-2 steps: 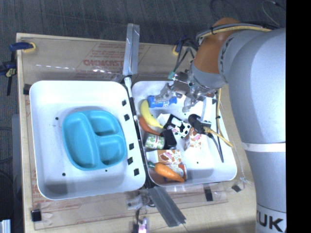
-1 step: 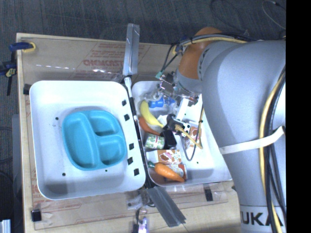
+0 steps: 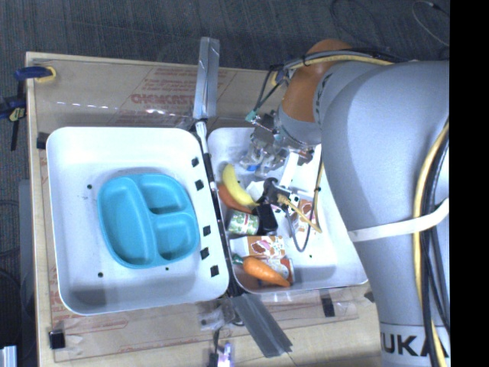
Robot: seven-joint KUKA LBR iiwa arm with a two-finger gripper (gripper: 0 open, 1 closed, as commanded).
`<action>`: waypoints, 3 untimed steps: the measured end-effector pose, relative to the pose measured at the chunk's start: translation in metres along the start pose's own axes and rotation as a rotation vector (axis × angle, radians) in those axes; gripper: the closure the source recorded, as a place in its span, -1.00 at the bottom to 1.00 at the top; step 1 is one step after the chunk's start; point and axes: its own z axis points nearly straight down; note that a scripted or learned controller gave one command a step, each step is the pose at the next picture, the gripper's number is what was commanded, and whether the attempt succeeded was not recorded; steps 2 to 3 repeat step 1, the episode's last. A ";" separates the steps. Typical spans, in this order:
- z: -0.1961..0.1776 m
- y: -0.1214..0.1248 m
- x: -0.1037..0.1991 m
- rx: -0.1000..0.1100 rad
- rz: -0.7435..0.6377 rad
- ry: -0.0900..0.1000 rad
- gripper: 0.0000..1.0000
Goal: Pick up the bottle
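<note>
bottle (image 3: 252, 222) hemmed by banana (image 3: 235, 187), carrot (image 3: 262, 271)

Grey arm (image 3: 382, 167) fills right of frame, orange band near top centre. Gripper (image 3: 263, 159) low in right bin (image 3: 328, 262), upper part, above banana (image 3: 237, 188). Bottle (image 3: 252, 222) lies mid-bin, just below banana. Carrot (image 3: 263, 272) at lower edge. Left bin (image 3: 69, 205) holds blue divided tray (image 3: 149, 219).

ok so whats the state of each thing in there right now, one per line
bottle: lying on its side in the right bin, not held
banana: lying beside the bottle, loose
carrot: lying at the bin's near end
blue tray: flat in the left bin, compartments bare
gripper: low over the right bin's far end, grip unclear
</note>
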 end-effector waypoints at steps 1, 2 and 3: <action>-0.110 -0.089 0.046 0.009 0.436 -0.007 1.00; -0.110 -0.089 0.046 0.009 0.436 -0.007 1.00; -0.110 -0.089 0.046 0.009 0.436 -0.007 1.00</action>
